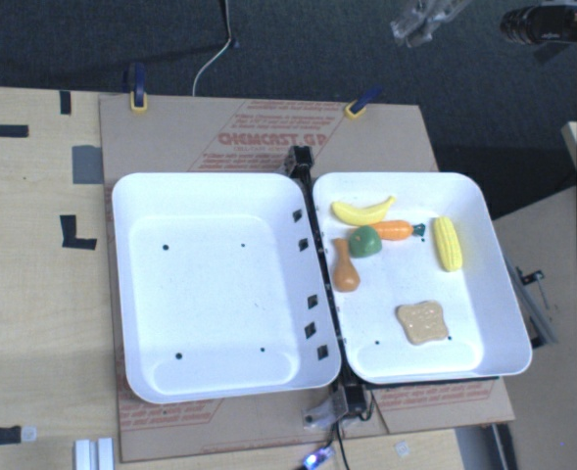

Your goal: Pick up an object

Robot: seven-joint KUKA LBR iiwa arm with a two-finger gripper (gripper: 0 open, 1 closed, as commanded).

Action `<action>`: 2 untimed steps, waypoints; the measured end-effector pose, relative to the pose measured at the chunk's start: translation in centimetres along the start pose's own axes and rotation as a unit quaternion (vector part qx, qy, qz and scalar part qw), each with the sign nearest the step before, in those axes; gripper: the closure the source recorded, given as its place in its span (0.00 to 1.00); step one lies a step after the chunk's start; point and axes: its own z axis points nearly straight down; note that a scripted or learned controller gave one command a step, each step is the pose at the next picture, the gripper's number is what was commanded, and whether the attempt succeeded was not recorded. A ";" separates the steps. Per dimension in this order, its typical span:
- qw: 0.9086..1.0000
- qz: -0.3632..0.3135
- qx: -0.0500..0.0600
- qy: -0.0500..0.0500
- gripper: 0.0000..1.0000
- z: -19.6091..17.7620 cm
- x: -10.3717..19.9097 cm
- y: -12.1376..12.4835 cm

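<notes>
**Claw high and away, all the pickings in the right bin**

The claw (pixel 427 16) hangs blurred at the top of the frame, right of centre, over the dark floor and well clear of the tabletop (pixel 33 262). It is too smeared to say whether it is open or closed. Nothing sits between its tips that I can see.

Everything worth grabbing lies below it and slightly to its left in the frame, in the right bin (pixel 499 292). So, as I judge it, the coming move is a long drop toward the frame's lower middle.

Counted, there are five items, one of each:
- a banana (pixel 362 210), long axis roughly left to right, nearest the claw
- a carrot (pixel 396 230), also lying left to right, just beside a green round piece (pixel 364 242)
- a corn cob (pixel 448 243), long axis up and down the frame
- an orange-brown drumstick-like piece (pixel 344 269) by the bin's left wall
- a slice of toast (pixel 422 322), apart from the rest, lower in the bin

The left bin (pixel 131 204) sits alongside
</notes>
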 end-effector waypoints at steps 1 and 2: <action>1.000 0.001 0.000 0.000 1.00 -0.1 3.6 -0.1; 1.000 0.000 0.000 0.000 1.00 0.0 8.0 -0.1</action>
